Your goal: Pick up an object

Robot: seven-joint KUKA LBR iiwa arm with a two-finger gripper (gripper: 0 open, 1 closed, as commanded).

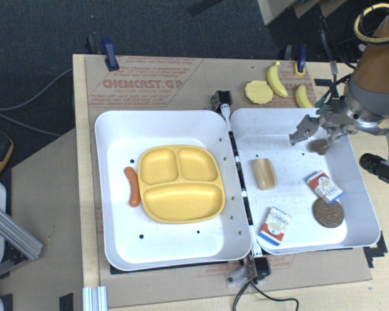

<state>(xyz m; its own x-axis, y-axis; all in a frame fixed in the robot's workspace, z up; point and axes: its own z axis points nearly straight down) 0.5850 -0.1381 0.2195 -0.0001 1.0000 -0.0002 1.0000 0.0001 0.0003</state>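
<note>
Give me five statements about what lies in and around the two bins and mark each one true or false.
1. The yellow divided plate sits in the left bin. True.
2. The hot dog lies in one of the plate's compartments. False: it lies on the bin floor beside the plate's left edge.
3. The bread roll is in the right bin. True.
4. The two bananas lie inside the right bin. False: they lie on the board beyond its far rim, near the yellow round piece.
5. The gripper hangs over the left bin. False: it is over the right bin's far part.
</note>
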